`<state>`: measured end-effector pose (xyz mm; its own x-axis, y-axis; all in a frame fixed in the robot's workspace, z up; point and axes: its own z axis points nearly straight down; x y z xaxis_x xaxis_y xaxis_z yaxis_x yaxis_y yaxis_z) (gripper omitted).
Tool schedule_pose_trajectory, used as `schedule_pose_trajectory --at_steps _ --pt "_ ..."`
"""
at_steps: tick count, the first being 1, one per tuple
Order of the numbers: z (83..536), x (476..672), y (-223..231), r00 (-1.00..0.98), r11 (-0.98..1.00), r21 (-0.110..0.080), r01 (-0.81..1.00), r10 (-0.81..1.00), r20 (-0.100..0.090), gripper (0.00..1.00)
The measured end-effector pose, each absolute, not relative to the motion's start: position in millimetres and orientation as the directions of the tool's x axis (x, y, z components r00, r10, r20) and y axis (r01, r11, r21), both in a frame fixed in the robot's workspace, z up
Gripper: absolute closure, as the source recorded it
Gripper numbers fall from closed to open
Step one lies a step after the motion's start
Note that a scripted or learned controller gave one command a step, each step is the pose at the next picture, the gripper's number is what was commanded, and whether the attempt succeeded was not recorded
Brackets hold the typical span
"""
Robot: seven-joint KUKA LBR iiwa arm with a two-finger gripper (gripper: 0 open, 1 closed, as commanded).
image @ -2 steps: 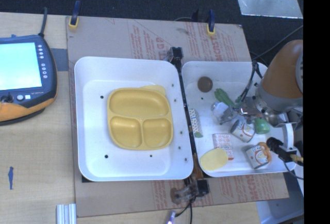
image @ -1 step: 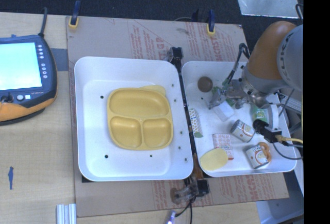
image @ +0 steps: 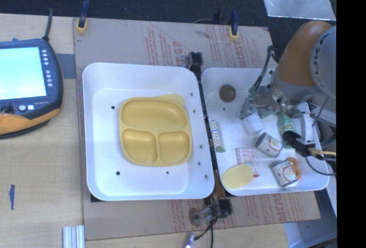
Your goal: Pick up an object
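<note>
The grey arm with the orange band is reaching in from the right of the frame, and its two-finger gripper [image: 258,105] is hanging low over the upper middle of the right-hand shallow white bin [image: 229,76]. Whether it is clamped on anything cannot be told: the wrist and cabling are covering its tip from above.

No single object is named by the task, so the choice is turning on what is lying closest beneath the tool. That looks to be the small white cylinder-like cup [image: 252,124], which is sitting just below the gripper in the frame, close enough that the two may be touching. Its long axis is hard to read; it seems to be lying tilted, running from upper left to lower right.

Other candidates are lying farther off. A small round brown disc [image: 227,93] is resting to the gripper's left, near the bin's upper left corner. A little grey-and-white can [image: 268,144] is lying on its side lower down, and an orange-and-white tin [image: 285,172] is sitting near the lower right corner. A pale yellow oval piece [image: 237,176] is lying at the bin's lower left, well apart from the tool.

The yellow three-compartment plastic tray [image: 155,130] is occupying the left-hand white bin [image: 97,127], across the divider, farthest from the arm.
</note>
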<state>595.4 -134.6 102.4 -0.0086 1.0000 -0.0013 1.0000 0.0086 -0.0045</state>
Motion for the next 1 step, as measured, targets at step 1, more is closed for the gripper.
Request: schedule_pose_trajectory --at_steps 1 --pt "168.9 559.7 -135.1 -0.001 0.001 -0.001 1.000 1.000 0.000 1.00"
